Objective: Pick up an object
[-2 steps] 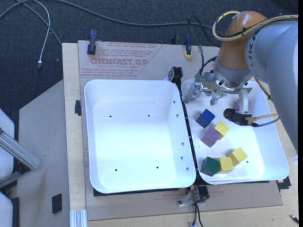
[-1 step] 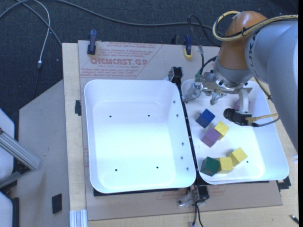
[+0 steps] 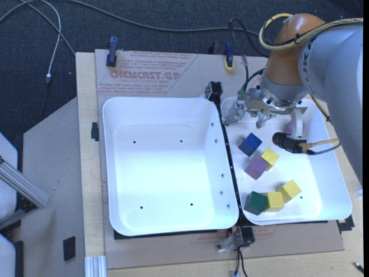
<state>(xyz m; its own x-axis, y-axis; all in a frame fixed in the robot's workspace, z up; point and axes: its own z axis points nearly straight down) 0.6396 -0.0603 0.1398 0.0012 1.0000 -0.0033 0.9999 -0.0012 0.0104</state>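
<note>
Gripper point(image 3: 252, 115) hovered at upper right of frame over right bin point(image 3: 328, 183), above blue cube point(image 3: 250, 144) (likely the pick target); grip state unclear, can't tell.

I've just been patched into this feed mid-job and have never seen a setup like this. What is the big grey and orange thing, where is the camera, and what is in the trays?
The camera is fixed above a bench, looking down at a slant. The grey and orange machine is a robot arm reaching in from the right of the view. Its gripper hangs over the far end of the right bin. I see no block held in it.

Two shallow white bins sit side by side. In the right bin lie small blocks: a blue cube, a purple cube, a yellow cube, a green cube and two more yellow cubes touching each other. The left bin shows bare white floor.
</note>
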